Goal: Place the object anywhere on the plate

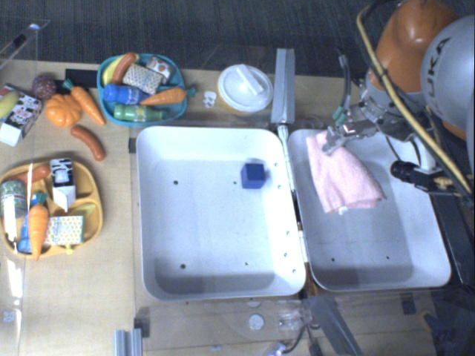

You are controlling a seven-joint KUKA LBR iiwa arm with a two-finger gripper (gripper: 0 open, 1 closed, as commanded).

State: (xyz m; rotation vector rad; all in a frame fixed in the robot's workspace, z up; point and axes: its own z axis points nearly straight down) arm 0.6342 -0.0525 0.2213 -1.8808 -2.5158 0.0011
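Inside the left bin point(215, 273) we see the object, a small blue cube point(254, 175) with flat faces and crisp edges, sitting alone on the smooth white floor toward the bin's upper right. Across the divider, the right bin point(386, 273) holds a soft pink cloth point(343, 178), folded and slightly rumpled. Our claw point(335, 138) hangs over the cloth's upper corner; whether it is spread or pressed together we cannot tell.

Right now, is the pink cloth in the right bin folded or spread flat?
Folded, loosely. The pink cloth lies doubled in the right bin, with layered edges at its lower end and the claw at its top corner.
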